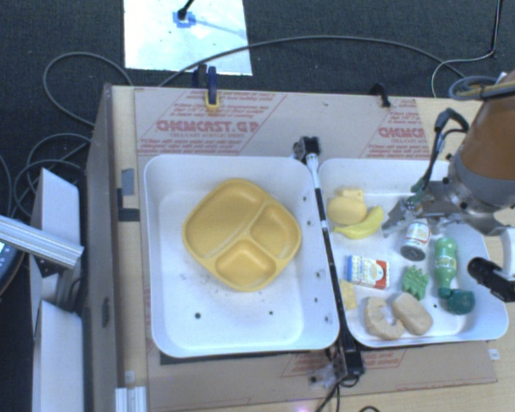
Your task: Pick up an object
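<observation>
You see the worktop (240, 114) as a tan board printed with red lettering, set on a dark carpeted floor (51, 24). A pale square sheet (184, 22) lies on the floor beyond the far edge, and black cables (69, 63) loop around the board. A blue-and-yellow clamp (210, 86) grips the far edge.

Two white bins sit side by side. The left bin (167, 316) holds a yellow divided plate (242, 233), near its middle. The right bin (489, 320) holds the candidates: a yellow toy (347, 204) touching a banana (366, 223), a small can (415, 239), a green bottle (445, 263), a small carton (366, 271), a green leafy piece (415, 281), a dark green lump (458, 301) and two tan bread pieces (396, 314).

The arm (498, 144) hangs over the right bin's far right. The gripper (421, 211) sits just above the can; you cannot tell how the jaws stand.
</observation>
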### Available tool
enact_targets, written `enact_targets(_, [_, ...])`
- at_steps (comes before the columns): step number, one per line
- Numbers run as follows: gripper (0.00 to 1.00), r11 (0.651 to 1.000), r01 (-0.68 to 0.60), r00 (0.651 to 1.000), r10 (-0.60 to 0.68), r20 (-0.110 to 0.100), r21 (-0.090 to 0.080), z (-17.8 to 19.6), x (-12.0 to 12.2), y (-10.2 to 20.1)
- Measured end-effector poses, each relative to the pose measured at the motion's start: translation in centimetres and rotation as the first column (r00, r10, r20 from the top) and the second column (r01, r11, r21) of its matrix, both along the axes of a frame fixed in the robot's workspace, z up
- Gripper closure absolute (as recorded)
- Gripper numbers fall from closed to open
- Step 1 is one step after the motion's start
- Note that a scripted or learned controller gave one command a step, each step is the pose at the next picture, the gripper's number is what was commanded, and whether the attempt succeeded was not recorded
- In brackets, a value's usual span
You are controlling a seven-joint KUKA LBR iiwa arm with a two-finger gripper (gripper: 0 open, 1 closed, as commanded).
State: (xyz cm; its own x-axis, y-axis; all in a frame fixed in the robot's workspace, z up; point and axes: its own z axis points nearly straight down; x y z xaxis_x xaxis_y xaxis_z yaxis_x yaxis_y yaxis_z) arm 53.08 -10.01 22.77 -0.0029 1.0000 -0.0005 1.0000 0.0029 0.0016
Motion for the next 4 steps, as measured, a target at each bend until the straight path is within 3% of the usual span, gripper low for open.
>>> enact_targets(1, [0.00, 1.000, 0.002, 1.000, -0.002, 0.008, -0.003, -13.8, 0.4, -2.8])
enact_targets(2, [0.00, 1.000, -0.001, 1.000, 0.001, 0.000, 0.000, -14.2, 10.7, 0.4])
enact_targets(3, [0.00, 1.000, 0.002, 1.000, -0.002, -0.018, -0.004, -14.1, 13.5, 0.7])
enact_targets(4, [0.00, 1.000, 0.002, 1.000, -0.002, -0.015, -0.006, -14.1, 13.5, 0.9])
